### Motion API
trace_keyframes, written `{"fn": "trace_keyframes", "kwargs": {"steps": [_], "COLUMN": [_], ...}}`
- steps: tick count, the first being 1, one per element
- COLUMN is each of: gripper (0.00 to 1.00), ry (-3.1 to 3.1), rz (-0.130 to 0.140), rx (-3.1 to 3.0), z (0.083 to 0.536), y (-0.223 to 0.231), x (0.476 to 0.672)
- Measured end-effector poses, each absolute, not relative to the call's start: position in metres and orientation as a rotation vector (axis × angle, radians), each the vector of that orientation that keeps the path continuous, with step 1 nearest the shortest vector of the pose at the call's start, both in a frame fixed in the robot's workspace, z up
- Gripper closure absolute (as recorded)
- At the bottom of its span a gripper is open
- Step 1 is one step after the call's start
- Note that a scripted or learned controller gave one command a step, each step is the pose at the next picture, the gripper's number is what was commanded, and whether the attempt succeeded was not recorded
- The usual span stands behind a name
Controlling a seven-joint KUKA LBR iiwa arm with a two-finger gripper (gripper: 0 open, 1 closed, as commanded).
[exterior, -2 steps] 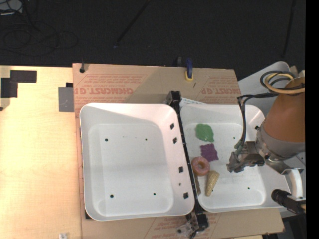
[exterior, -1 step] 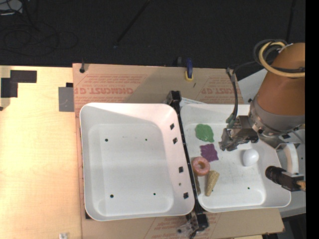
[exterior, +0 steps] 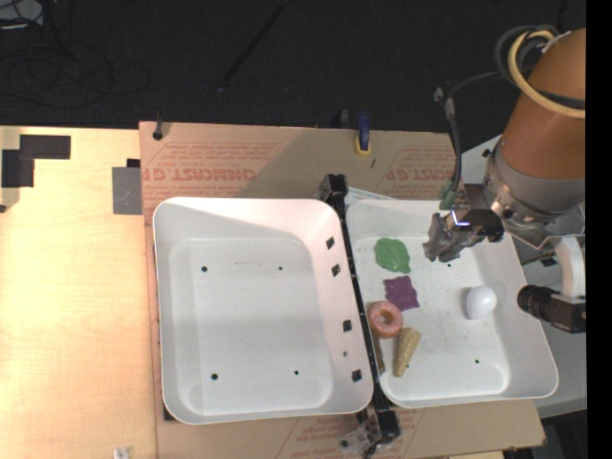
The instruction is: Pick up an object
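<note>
The right bin (exterior: 516, 376) holds a green flat piece (exterior: 391, 253), a purple piece (exterior: 402, 293), a pink ring-shaped donut (exterior: 385, 318), a tan cone (exterior: 406, 350) and a white ball (exterior: 480, 301). My gripper (exterior: 445, 242) hangs over the bin's back part, right of the green piece and above-left of the white ball. I see nothing between its fingers.
The left bin (exterior: 177, 304) lies beside the right one, joined by black clips along the shared wall (exterior: 346, 285). Both rest on cardboard (exterior: 239, 165) on a pale wooden bench (exterior: 67, 304).
</note>
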State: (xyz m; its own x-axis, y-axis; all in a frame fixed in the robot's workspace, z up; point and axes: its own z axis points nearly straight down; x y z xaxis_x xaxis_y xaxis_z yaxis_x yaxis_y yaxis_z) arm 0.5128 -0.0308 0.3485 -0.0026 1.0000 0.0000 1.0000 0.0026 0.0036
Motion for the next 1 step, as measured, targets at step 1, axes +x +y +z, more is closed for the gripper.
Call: {"fn": "trace_keyframes", "kwargs": {"steps": [1], "gripper": [1.00], "ry": [2.223], "rz": [-0.014], "rx": [2.233], "z": [0.2399], "y": [-0.0621], "x": [0.4871]}}
